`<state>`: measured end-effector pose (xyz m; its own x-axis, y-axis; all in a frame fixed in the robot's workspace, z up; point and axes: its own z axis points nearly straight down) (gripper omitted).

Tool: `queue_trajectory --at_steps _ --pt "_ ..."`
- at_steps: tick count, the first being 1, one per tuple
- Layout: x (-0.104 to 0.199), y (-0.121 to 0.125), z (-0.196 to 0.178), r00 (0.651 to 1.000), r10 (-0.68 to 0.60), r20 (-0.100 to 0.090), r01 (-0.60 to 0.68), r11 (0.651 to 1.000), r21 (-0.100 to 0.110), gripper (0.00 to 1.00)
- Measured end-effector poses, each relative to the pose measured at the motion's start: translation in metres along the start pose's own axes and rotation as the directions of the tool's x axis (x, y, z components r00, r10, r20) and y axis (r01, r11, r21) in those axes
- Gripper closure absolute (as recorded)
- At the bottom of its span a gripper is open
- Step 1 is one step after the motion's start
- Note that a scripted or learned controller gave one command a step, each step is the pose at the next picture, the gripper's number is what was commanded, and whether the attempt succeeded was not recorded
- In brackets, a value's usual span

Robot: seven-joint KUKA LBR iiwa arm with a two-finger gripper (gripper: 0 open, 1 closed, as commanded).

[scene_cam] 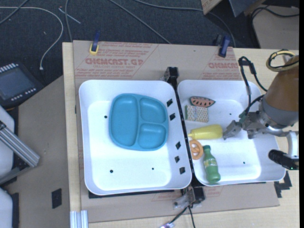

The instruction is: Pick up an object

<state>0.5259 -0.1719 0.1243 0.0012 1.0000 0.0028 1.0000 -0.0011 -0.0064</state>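
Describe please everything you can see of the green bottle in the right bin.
The green bottle is a small toy-like bottle that looks plastic, with a green body, a lighter band like a label around its middle and an orange cap at its upper end. It lies on its side on the floor of the right bin, near the bin's front left corner, its cap pointing toward the yellow object. An orange ring lies just left of the cap; whether they touch is unclear. The gripper is apart from it.
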Motion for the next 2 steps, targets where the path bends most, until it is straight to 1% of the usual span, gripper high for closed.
queue_trajectory --at_steps 1,2 --pt "0.0 0.002 -0.014 1.0 -0.001 0.001 0.001 1.0 -0.007 1.0" --pt "-0.008 0.005 -0.062 1.0 -0.001 0.005 0.001 1.0 -0.012 1.0"
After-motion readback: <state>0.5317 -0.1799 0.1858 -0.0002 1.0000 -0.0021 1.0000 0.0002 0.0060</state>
